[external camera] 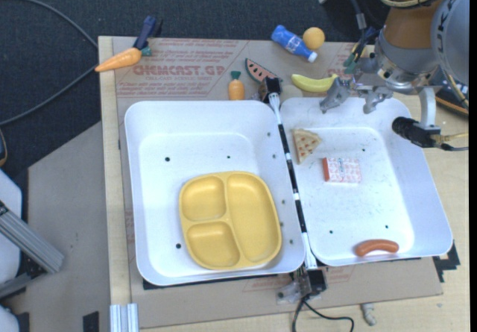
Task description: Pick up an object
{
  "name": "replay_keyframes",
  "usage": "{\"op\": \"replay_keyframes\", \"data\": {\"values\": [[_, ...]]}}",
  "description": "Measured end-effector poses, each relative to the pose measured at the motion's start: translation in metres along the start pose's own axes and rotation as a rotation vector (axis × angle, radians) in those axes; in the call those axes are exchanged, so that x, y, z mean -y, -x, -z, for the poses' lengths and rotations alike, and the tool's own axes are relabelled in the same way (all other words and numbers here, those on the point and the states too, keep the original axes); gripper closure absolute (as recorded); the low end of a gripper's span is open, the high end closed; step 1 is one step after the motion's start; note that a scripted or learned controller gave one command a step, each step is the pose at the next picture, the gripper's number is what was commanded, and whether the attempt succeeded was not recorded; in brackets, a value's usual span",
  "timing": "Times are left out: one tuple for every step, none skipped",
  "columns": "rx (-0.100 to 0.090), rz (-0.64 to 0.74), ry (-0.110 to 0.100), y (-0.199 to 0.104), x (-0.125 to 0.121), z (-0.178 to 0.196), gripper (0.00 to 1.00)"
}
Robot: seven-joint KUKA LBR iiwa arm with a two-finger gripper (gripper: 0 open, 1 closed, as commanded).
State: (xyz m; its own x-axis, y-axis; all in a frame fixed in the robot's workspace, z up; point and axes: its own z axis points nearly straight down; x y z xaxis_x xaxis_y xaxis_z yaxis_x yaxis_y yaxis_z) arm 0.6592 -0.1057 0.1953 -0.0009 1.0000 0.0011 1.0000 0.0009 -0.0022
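1. Your arm comes in from the right, and its gripper [350, 98] hangs over the far edge of the right bin [417, 196]. That puts it above the rim, not over any of the pickable pieces, so I judge this to be a ready pose, not a committed reach.
2. The two fingers stand spread wide with bare bin floor between them, and nothing is held.
3. The things you could pick lie in the right bin: a pizza slice [305, 144] near the far left corner, a red-and-white packet [341, 169] just right of it toward the middle, and a sausage [376, 248] at the near edge.
4. These three lie well apart, so each could be approached from above without nudging a neighbour. The pizza slice is closest to the gripper and looks like the shortest move.
5. The slice lies close to the left wall of that bin, so an open finger coming down on that side could catch the rim.
6. The left bin [149, 174] bears a yellow divided plate [229, 218], lying flat toward the near side.
7. Outside the bins, on the far part of the bench, lie a banana [313, 83], a blue bottle [293, 42], a small orange ball [314, 37], a watermelon slice [258, 71] and a carrot [119, 61]. The banana lies just beside the gripper, beyond the bin's rim.
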Motion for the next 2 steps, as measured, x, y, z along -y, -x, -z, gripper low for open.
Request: {"op": "replay_keyframes", "data": {"values": [[0.003,-0.001,0.013,-0.009,0.061,-0.106,0.0],[0.006,-0.002,0.018,-0.008,0.06,-0.096,1.0]]}}
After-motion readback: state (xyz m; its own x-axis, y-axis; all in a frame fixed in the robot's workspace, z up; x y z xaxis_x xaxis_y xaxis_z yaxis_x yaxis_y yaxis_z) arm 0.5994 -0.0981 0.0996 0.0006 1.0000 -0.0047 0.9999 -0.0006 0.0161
